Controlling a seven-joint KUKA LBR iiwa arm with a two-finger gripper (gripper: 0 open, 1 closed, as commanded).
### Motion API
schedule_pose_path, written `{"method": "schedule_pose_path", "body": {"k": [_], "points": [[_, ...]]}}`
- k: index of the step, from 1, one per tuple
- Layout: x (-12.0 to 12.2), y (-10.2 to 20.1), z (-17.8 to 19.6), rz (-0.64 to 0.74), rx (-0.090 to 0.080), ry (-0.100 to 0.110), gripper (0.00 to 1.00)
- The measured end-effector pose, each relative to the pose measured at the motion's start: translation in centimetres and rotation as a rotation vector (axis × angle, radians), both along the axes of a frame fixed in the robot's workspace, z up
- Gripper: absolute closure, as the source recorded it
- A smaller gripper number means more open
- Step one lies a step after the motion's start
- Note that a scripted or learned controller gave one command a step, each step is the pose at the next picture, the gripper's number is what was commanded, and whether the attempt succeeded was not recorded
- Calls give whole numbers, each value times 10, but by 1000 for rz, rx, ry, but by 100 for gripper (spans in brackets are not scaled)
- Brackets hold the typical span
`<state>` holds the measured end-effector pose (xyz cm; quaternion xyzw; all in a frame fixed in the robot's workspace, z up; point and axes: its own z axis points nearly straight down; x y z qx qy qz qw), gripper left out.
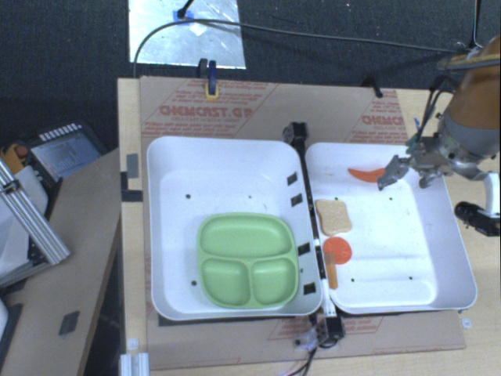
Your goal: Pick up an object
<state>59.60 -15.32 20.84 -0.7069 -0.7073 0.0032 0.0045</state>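
Over the right bin (446, 233), near its far edge, hangs the gripper (407, 175), its fingers (389, 177) spread apart and grasping nothing. Just beside them, toward the left bin (168, 210), lies an orange carrot-like piece (365, 174). Nearer the divider rest a toast slice (333, 216) and a red disc (337, 250) (touching an orange stick). A green tray (246, 258) sits in the left bin.

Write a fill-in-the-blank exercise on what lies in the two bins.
1. The green divided plate lies in the ____ bin.
2. The toast slice lies in the same bin as the orange ____.
3. The plate has ____ compartments.
4. The claw hangs over the ____ bin.

Missing words: left; carrot; three; right
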Motion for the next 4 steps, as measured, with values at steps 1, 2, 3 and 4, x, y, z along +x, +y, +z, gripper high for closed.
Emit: {"method": "schedule_pose_path", "body": {"k": [1,2,3,4], "points": [[3,0,7,3,-2,-12,0],[2,0,-34,1,-2,-9,0],[-6,5,-83,1,-1,-8,0],[-7,6,-126,1,-1,-8,0]]}}
